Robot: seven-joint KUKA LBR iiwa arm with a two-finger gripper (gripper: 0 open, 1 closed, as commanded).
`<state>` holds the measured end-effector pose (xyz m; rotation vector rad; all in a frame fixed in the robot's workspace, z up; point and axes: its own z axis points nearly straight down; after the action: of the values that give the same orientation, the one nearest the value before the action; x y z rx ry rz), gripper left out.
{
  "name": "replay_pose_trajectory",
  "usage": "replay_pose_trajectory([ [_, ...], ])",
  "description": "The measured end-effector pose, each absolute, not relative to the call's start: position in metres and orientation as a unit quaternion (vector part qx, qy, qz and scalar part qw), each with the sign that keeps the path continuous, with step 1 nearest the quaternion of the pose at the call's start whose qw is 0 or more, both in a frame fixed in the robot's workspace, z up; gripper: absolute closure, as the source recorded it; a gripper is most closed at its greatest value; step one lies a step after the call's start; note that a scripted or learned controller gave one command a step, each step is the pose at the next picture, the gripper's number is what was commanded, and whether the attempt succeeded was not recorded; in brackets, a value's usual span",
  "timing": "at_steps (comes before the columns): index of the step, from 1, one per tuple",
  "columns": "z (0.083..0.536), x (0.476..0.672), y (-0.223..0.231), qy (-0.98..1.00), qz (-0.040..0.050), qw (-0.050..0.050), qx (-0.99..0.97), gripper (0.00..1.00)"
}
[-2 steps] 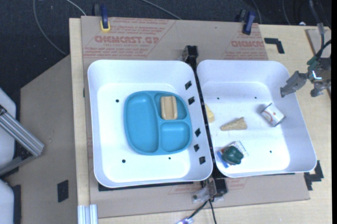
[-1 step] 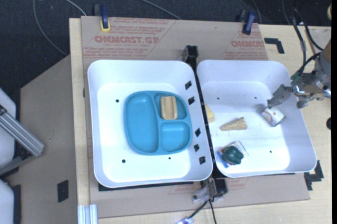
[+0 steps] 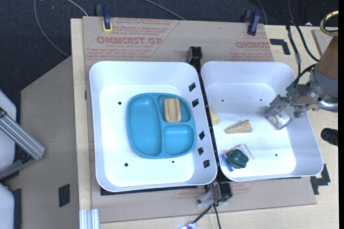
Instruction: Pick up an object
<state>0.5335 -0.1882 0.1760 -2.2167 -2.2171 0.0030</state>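
With its jaws' state impossible to tell, the gripper (image 3: 278, 114) hovers near the tan wedge (image 3: 238, 127), probably light and rigid, best pinched across its wider end.

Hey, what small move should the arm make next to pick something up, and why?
Probably shift the gripper a little left and down over the tan wedge. That wedge lies closest to it in the right bin, apart from the green item, and nothing is between the fingers yet.
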Motion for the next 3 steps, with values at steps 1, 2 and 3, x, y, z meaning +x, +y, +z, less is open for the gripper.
replay_pose_trajectory([
  [1, 0.117, 0.533, -0.178, -0.707, 0.0009, 0.004, -0.707, 0.00],
  [2, 0.132, 0.534, -0.180, -0.707, -0.0008, 0.000, -0.707, 1.00],
  [3, 0.193, 0.543, -0.184, -0.707, -0.0017, -0.003, -0.707, 1.00],
])
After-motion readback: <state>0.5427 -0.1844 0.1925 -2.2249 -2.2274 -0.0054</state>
